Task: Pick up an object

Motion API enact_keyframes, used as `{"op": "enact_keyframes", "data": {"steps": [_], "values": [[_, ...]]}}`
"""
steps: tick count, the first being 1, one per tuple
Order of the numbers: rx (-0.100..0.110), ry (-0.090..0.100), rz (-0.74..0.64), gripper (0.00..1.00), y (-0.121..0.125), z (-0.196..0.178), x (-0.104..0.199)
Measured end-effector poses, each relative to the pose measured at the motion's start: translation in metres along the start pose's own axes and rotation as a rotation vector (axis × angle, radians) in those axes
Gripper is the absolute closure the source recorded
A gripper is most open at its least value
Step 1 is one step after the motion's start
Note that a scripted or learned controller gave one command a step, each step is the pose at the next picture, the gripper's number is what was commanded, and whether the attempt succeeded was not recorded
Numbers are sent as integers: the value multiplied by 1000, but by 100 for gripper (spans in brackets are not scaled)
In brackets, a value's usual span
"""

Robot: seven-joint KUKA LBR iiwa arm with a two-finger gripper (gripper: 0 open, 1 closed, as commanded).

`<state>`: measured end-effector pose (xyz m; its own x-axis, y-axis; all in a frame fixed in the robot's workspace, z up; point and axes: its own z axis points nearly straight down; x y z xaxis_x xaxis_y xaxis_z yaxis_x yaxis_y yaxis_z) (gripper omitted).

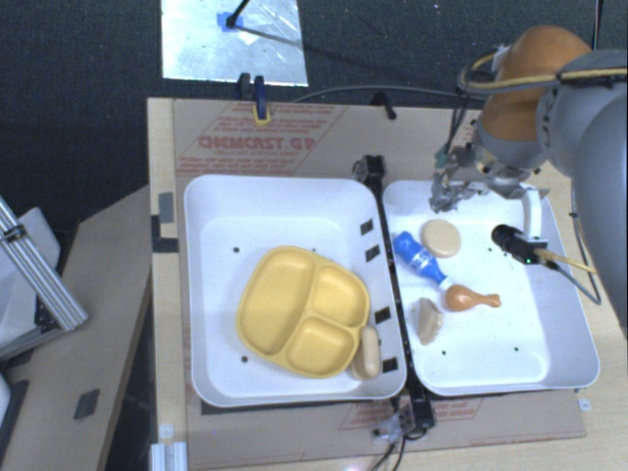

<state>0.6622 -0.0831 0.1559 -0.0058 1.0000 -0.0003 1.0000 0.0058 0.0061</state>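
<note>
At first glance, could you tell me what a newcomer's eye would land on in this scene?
Most striking is the big yellow divided tray in the left bin, with a tan bread-like piece at its lower right edge. Next comes the cluster in the right bin: a blue bottle, a round beige disc and an orange drumstick-shaped toy. The pincer hangs over that bin's far left corner.

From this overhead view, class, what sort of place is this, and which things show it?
Probably a robotics lab test bench: a grey arm reaches over two white bins, which hold toy-like items such as a yellow divided tray and a small blue bottle.
</note>
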Motion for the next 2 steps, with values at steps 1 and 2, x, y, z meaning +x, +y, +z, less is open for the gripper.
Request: {"op": "enact_keyframes", "data": {"steps": [1,2], "values": [[-1,0,0,100,-5,-48,4],[1,0,0,100,-3,-73,4]]}}
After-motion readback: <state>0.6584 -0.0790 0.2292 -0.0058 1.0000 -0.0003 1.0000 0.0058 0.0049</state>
